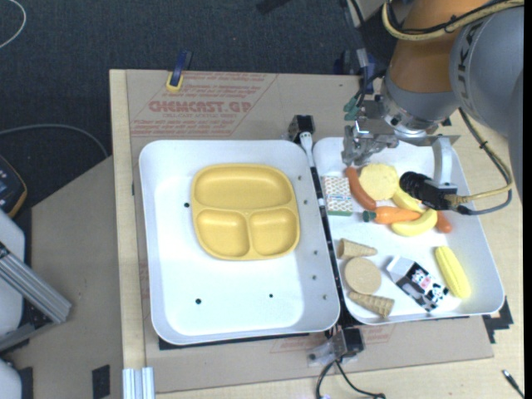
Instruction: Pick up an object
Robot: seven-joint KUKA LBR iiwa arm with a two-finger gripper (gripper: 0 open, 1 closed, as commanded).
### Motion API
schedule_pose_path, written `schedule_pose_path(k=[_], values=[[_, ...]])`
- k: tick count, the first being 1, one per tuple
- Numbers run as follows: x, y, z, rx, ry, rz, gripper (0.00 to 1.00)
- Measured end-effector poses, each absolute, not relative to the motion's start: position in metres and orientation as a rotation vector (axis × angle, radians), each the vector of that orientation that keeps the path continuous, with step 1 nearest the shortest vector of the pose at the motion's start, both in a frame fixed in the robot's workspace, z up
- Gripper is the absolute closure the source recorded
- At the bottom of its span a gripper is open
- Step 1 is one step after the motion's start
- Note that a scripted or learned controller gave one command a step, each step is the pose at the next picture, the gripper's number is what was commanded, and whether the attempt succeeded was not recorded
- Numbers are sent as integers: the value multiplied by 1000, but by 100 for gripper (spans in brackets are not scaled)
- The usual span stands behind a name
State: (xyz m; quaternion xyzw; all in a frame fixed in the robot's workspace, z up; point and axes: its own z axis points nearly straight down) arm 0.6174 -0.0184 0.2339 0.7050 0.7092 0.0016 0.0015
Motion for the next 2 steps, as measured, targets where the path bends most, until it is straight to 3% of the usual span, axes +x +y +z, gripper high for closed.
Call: schedule_pose_path(k=[2], values=[[614, -12, 215, 2223, 2224, -3, 100]])
